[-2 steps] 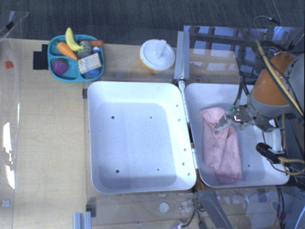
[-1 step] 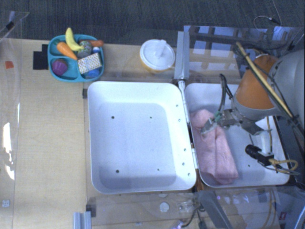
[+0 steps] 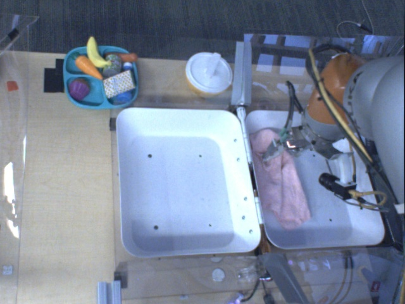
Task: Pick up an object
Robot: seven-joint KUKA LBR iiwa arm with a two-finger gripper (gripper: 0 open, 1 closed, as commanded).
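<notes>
The fingers [image 3: 278, 145] are small and partly lost against the arm's [image 3: 373, 106] grey bulk, so how far they stand apart, and whether they grip anything, cannot be told. They sit at the upper end of a pink cloth [image 3: 283, 185], over or touching it. The cloth lies lengthwise along the left side of the right bin [image 3: 354, 233]. The left bin [image 3: 183, 170] adjoins it. On the counter [image 3: 63, 201] behind stand a blue tray [image 3: 71, 97] of toy food and a white-lidded tub [image 3: 209, 73]. No writing is legible.
</notes>
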